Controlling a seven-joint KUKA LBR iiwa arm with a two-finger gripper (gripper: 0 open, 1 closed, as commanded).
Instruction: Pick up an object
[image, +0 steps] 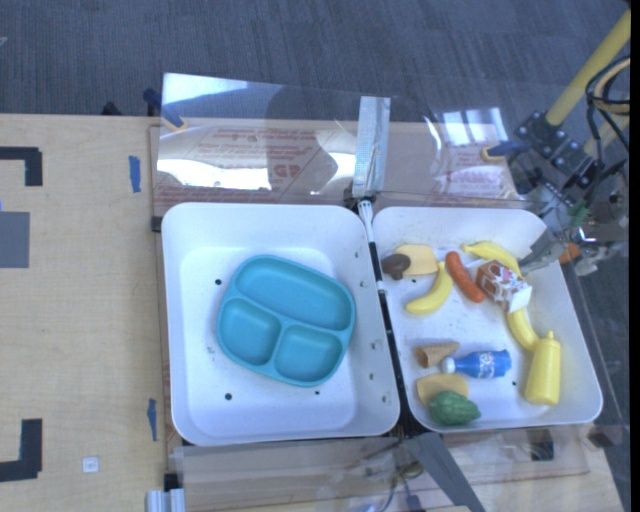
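Gripper (553, 248): state cannot tell, right bin's far-right edge | nearest object: red-white crumpled plastic packet (503, 283), just left-below.

One fixed camera above my tabletop (70, 300) — looks down at a slant, mid-distance, both white bins (190, 400) in frame — I reach in from its right.
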